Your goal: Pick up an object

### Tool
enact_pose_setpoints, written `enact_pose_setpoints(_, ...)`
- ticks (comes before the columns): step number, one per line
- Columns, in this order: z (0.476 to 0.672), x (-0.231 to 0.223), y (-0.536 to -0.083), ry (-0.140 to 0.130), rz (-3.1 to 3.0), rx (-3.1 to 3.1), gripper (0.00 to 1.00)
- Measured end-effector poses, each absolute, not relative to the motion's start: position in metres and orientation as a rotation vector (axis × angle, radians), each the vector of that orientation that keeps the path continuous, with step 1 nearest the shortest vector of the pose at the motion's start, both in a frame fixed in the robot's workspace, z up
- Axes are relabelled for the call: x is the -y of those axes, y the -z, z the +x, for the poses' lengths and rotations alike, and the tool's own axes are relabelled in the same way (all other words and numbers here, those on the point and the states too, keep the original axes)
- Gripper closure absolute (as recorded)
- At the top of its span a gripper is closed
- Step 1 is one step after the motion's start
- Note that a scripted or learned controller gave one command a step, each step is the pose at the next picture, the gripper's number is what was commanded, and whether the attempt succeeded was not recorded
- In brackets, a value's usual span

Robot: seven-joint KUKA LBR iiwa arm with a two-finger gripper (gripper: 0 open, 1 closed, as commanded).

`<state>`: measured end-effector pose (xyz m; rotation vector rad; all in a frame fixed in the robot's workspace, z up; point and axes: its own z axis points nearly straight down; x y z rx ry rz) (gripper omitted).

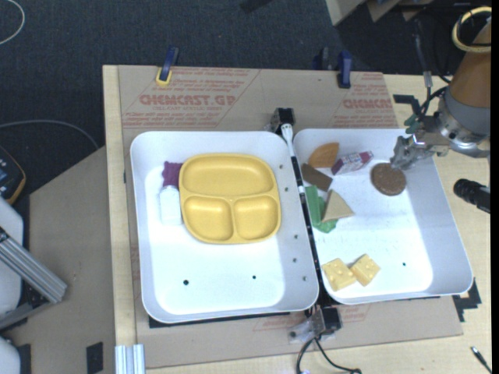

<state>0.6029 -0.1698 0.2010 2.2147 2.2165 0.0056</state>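
The gripper (407, 153) is seen low in the right bin (437, 232), finger spread can't really be told from up here, and a brown round cookie (387, 180) is sat just below-left of it.

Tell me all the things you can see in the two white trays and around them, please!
white bins: 2, white, side by side on the bench
divided plate: 1, yellow, in the left bin
small bottle: 1, white with a purple top, in the left bin, against the plate's left edge
brown disc: 1, brown, right bin, near the back
cheese-like blocks: 2, pale yellow, right bin, front
green piece: 1, green, right bin, left side
tan wedge: 1, tan, beside the green piece
orange piece: 1, orange, right bin, back left
clamps: 2, blue, on the board's back edge
gripper: 1, grey metal, just above the brown disc
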Motion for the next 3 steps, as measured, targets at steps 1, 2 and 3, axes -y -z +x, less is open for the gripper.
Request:
enact_pose_setpoints(1, 0.604, 0.170, -0.227, -0.004, 2.216, -2.218, 1.00)
enact_pose_setpoints(2, 0.567, 0.134, -0.236, 0.002, 2.222, -2.227, 1.00)
enact_pose_setpoints(3, 0.524, 0.099, -0.232, 0.003, 2.224, -2.227, 1.00)
